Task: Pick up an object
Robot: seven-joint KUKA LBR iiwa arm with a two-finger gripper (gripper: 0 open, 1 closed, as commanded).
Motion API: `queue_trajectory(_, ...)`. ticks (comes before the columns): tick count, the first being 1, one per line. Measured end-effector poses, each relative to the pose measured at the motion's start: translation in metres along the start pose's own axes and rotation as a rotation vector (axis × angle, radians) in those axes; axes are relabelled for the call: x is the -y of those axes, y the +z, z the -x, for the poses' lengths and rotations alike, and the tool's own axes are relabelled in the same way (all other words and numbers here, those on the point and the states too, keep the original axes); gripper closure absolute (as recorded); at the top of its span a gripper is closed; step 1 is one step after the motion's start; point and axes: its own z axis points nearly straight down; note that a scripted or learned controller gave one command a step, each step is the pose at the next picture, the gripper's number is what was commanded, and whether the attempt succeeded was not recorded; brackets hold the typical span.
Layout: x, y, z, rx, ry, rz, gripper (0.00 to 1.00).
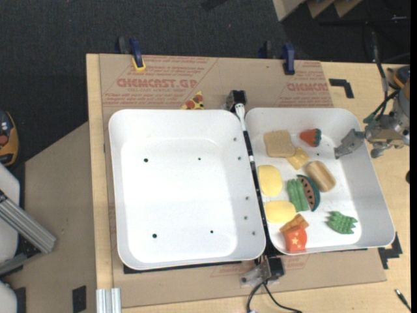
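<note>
Hovering over the right bin point(365, 175), the gripper point(345, 145), state unclear, nears a red strawberry point(311, 137).

A lab or test bench is indicated. A brown board point(215, 83) printed "CHEMCAST GP" is held down by blue clamps point(287, 59). Two white bins point(130, 135) are joined at a black fixture point(238, 99). Plastic toy food point(306, 194) is used as test pieces. Aluminium framing point(26, 223) and loose cable point(267, 298) are noted; dark carpet point(78, 18) is seen around.
</note>
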Motion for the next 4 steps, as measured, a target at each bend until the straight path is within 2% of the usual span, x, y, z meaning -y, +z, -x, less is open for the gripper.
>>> queue_trajectory(1,-0.061,0.134,0.008,-0.006,-0.003,0.002,0.00)
queue_trajectory(2,-0.108,0.130,0.012,-0.019,-0.006,-0.023,0.00)
queue_trajectory(3,-0.110,0.128,-0.036,-0.003,-0.005,-0.002,0.00)
queue_trajectory(4,-0.110,0.117,-0.033,0.001,-0.003,0.000,1.00)
